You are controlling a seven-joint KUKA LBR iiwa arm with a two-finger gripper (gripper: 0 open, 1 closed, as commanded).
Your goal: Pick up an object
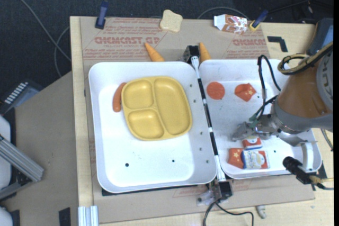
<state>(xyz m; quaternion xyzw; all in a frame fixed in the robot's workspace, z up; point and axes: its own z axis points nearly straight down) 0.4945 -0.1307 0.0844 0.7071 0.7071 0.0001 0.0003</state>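
Note:
My gripper (pixel 248 133) is low in the right bin (pixel 233 72), near its middle, at the end of the grey arm (pixel 304 98) that comes in from the right. A small red and white item (pixel 252 142) lies just under and in front of the gripper. A red and white carton (pixel 248 159) lies flat a little nearer the front wall. Farther back in the same bin are a round red slice (pixel 215 90) and a red strawberry-like piece (pixel 245 92). Nothing visibly hangs from the gripper.
The left bin (pixel 153 172) holds a yellow divided plate (pixel 157 107) with a red sausage (pixel 117 98) at its left side. Behind the bins on the cardboard lie two carrots (pixel 153 52) (pixel 204 52), a bread slice (pixel 171 20) and a small carton (pixel 231 23).

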